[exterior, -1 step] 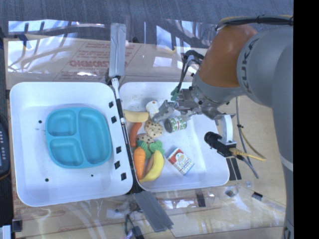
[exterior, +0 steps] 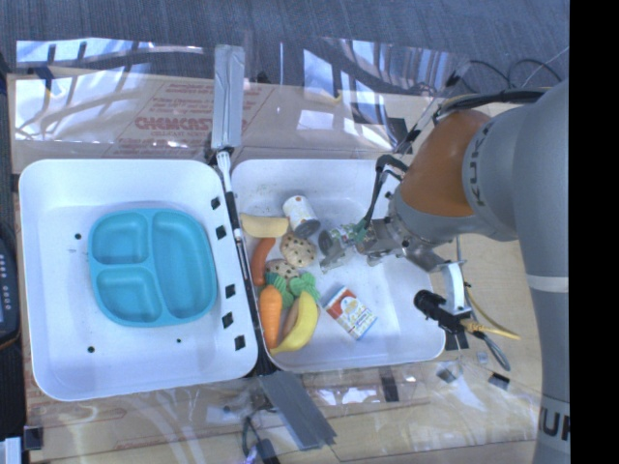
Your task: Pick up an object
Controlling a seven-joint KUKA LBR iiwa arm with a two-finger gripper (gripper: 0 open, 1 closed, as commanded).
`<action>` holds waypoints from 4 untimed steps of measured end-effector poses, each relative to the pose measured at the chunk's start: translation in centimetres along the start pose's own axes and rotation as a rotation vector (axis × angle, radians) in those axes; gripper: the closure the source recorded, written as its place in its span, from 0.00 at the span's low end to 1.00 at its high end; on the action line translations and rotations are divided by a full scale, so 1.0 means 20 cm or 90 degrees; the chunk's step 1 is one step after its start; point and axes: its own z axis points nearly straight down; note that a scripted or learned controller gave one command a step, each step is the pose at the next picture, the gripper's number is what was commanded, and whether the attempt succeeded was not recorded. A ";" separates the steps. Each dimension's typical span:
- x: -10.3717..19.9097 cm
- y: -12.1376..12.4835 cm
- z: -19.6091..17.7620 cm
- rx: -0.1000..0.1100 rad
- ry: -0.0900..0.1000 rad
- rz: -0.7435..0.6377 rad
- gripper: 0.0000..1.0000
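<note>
The small box [exterior: 349,313] lying flat in the right bin [exterior: 411,341] is judged light, stiff, best pinched across its short sides; claw [exterior: 334,243] state cannot be told.

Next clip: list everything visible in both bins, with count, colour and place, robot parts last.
Left bin: 1, white, left half of the bench.
Divided plate: 1, light blue, three compartments, middle of the left bin.
Right bin: 1, white, beside the left bin.
Banana: 1, yellow, lower left of the right bin.
Carrots: 2, orange, along the right bin's left wall.
Cookie: 1, tan with dark specks, above the banana.
Small box: 1, white and orange, right of the banana.
Small cup-like item: 1, white and grey, upper part of the right bin.
Arm: 1, grey with an orange band, from the right.
Gripper: 1, low over the right bin.
</note>
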 end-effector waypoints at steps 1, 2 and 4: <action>-0.02 0.32 0.11 -0.007 -0.001 -0.017 0.00; 0.07 0.20 0.11 -0.006 -0.001 -0.072 0.00; 0.13 0.19 0.06 -0.005 0.001 0.063 1.00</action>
